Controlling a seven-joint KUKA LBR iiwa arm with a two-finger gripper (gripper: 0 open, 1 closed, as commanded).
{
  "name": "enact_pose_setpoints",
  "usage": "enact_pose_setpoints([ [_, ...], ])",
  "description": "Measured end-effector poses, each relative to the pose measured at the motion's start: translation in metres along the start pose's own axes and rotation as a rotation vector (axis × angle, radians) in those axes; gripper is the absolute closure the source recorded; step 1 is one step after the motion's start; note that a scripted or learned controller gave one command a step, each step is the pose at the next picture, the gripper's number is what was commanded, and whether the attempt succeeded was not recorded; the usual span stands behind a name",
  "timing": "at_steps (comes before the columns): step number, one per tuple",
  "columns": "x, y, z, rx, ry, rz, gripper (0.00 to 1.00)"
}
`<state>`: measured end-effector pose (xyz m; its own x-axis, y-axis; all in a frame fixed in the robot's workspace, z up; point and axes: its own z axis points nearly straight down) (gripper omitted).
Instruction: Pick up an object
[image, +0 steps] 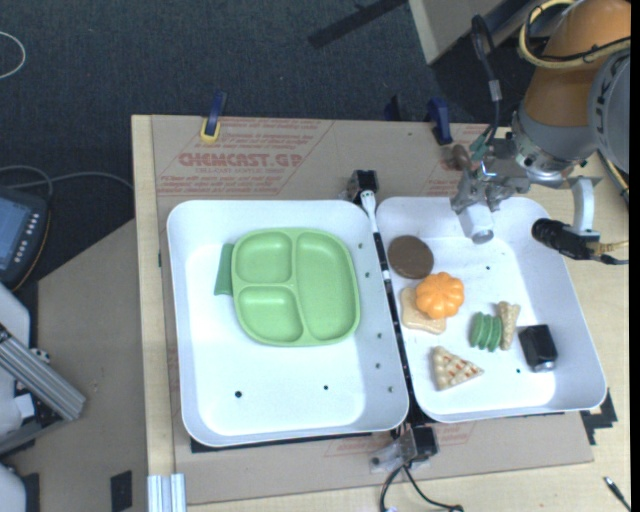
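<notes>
My gripper (479, 222) hangs over the back of the right bin (570, 300), above bare white floor. It is to the right of and behind a brown round cookie (410, 256). An orange pumpkin (440, 294) rests on a pale toast slice (419, 313) near the bin's middle. In front of these lie a green bean pod (487, 331), a beige stick (509, 322), a black block (538, 347) and a triangular waffle piece (455, 368). Nothing shows under the gripper's tip.
The left bin (200, 380) holds a green divided plate (296, 286) with a darker green thing (223, 270) tucked under its left edge. A black divider runs between the bins (383, 280). Clamps (211, 120) sit on the board's far edge.
</notes>
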<state>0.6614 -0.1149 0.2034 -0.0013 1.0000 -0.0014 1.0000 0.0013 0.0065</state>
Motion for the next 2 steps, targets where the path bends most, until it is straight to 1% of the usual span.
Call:
enact_pose_setpoints([
  [1,0.000,0.001,-0.024,0.001,0.000,0.000,1.00],
  [2,0.049,-0.018,-0.033,0.009,0.003,-0.002,1.00],
])
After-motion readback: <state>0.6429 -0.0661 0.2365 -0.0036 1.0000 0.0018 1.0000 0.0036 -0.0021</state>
